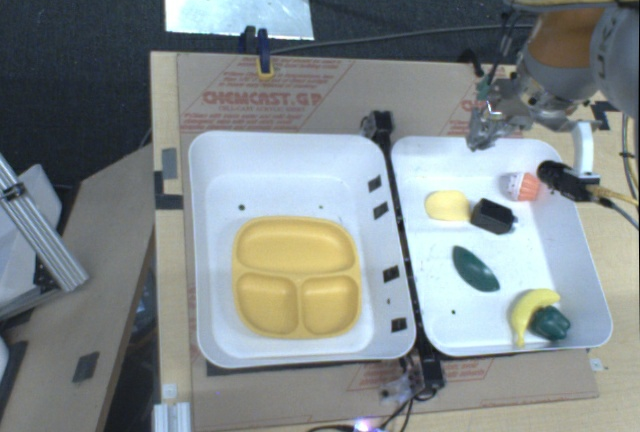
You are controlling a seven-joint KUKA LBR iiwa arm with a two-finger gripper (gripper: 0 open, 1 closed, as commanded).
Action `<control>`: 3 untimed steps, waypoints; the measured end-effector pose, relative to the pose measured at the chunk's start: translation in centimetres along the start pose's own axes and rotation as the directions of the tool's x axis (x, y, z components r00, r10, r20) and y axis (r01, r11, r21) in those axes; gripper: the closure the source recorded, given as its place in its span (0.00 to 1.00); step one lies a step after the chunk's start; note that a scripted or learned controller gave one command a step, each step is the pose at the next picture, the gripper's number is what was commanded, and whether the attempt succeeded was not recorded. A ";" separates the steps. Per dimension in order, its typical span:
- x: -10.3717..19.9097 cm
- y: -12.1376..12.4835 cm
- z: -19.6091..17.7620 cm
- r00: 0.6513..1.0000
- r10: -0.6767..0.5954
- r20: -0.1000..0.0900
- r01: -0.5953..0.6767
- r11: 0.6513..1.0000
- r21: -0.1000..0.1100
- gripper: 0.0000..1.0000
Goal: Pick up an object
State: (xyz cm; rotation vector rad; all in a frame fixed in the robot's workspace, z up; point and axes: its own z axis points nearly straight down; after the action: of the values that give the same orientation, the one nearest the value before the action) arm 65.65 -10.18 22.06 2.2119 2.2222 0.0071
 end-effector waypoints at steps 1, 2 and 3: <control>4.3 -1.2 0.5 1.000 -0.003 -0.002 0.003 1.000 0.006 1.00; 8.5 -2.5 0.8 1.000 -0.003 -0.002 0.003 1.000 0.007 1.00; 12.8 -4.0 1.1 1.000 -0.004 -0.002 0.004 1.000 0.008 1.00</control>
State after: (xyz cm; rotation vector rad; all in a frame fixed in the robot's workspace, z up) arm 61.60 2.61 20.94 2.2130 2.2315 0.0010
